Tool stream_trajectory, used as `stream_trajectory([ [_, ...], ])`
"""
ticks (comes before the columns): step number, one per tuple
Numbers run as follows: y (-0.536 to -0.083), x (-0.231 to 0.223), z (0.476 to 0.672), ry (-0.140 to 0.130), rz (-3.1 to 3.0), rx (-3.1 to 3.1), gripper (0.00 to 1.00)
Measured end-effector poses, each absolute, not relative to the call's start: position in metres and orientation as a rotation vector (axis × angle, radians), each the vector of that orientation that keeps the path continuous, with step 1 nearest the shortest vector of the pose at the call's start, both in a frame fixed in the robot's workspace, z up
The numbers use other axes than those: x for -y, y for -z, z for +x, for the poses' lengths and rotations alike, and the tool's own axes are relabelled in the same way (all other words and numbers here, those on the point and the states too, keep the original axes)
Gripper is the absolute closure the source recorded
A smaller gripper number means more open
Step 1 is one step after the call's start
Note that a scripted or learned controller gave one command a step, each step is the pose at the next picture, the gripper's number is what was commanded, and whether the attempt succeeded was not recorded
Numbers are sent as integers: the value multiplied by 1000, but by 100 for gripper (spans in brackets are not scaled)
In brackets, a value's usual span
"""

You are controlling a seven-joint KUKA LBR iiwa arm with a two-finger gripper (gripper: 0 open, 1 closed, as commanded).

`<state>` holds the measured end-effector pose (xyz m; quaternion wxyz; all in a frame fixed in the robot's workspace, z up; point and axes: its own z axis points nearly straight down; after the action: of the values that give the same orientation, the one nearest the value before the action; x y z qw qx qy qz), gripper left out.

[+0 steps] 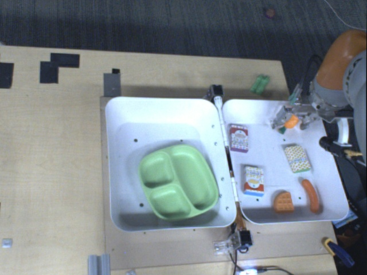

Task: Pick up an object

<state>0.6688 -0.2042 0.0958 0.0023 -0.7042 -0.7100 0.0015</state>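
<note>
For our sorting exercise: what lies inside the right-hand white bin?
Inside the right bin: two small cartons, a patterned packet, a waffle-like toy, a sausage, and a small orange item at the gripper. Whatever lies beneath the arm is covered.

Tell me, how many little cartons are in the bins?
2, both in the right bin: one carton near its left wall, the other carton just below it. The arm may hide more.

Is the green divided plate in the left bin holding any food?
Empty. All three compartments of the green plate show bare green surface, and it lies flat in the left bin.
</note>
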Motion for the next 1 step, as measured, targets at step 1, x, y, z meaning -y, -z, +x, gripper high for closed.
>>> stream_trajectory([
  [1,-106,205,668,-11,-2203,2227,100],
])
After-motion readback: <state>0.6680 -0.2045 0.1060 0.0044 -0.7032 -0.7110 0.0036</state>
